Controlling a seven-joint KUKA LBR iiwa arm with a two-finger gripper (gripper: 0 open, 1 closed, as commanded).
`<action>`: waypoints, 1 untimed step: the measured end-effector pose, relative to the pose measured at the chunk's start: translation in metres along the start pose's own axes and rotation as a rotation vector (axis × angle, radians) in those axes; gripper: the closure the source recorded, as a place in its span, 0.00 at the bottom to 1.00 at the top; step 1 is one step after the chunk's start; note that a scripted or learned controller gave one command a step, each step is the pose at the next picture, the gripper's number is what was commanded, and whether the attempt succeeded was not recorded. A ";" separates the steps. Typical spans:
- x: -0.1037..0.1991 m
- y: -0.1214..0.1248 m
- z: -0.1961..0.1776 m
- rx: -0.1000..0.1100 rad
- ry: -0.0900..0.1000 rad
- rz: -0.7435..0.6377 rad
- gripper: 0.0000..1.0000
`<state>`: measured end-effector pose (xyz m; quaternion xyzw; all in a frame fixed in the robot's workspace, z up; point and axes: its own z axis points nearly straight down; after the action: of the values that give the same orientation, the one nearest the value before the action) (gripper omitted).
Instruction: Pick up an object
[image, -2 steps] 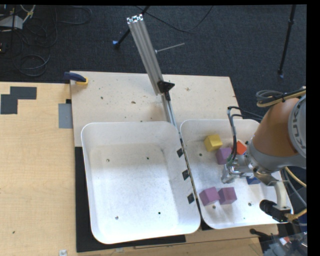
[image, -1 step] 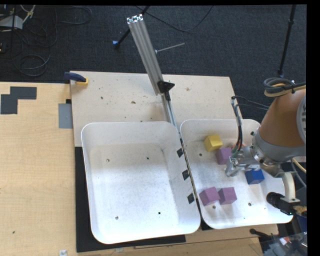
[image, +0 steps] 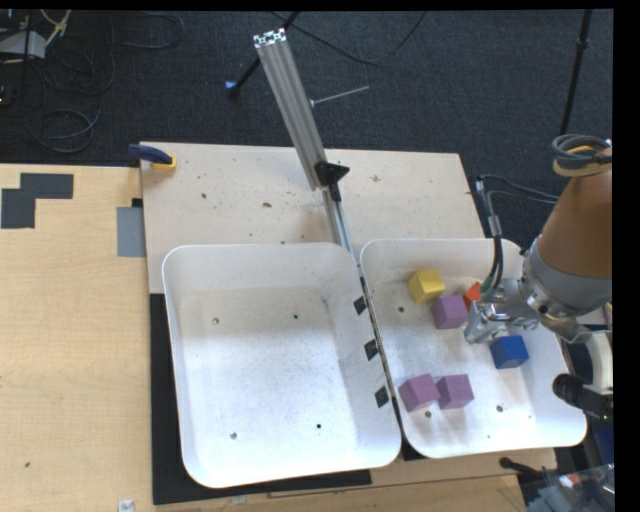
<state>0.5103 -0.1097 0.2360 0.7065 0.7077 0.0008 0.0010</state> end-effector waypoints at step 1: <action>0.044 0.018 -0.006 0.004 0.002 -0.002 1.00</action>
<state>0.5280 -0.0662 0.2423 0.7058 0.7084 0.0000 -0.0013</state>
